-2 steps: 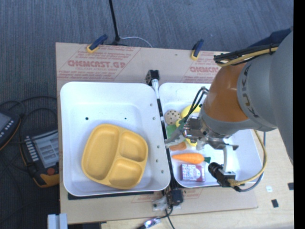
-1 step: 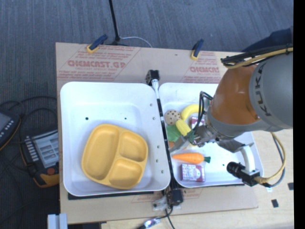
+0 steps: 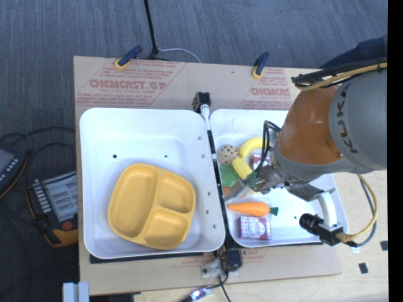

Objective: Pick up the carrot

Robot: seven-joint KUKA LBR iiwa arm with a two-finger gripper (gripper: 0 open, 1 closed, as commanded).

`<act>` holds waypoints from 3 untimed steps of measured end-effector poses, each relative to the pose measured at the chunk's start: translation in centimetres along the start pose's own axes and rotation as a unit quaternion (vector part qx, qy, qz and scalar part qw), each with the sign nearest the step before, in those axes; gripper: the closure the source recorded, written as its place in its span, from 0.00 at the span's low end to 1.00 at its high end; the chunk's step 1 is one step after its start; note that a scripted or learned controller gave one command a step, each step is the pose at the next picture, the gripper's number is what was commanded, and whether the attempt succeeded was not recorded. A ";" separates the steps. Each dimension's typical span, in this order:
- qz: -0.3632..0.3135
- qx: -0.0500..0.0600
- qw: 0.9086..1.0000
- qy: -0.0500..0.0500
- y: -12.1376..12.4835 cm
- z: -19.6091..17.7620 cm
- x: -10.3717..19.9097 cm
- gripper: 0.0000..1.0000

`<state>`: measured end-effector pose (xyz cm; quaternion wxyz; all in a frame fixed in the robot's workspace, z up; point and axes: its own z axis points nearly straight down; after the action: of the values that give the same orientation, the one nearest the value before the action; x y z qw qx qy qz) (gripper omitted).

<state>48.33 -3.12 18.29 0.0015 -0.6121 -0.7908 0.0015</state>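
Note:
The carrot (image 3: 249,209) is orange with a green stub at its right end. It lies flat in the right bin (image 3: 296,231), near the bin's front left corner. My gripper (image 3: 257,181) hangs just above and behind the carrot, over a green item (image 3: 230,176). The grey and orange arm (image 3: 315,137) covers much of the right bin behind it. Nothing shows held in the gripper.
In the right bin lie a banana (image 3: 250,146), a yellow corn piece (image 3: 242,167), a speckled beige ball (image 3: 226,151) and a red packet (image 3: 254,228) just in front of the carrot. A yellow divided plate (image 3: 151,204) sits in the left bin (image 3: 101,131).

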 end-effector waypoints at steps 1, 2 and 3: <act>-0.041 0.002 0.999 0.000 -2.0 4.8 -7.1 0.00; 0.117 -0.005 0.993 0.002 -1.1 9.3 -8.6 0.00; 0.117 -0.007 0.993 -0.001 -1.0 8.3 -8.7 1.00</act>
<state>49.48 -11.83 10.03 -0.0036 -0.7005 -0.7136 -0.0032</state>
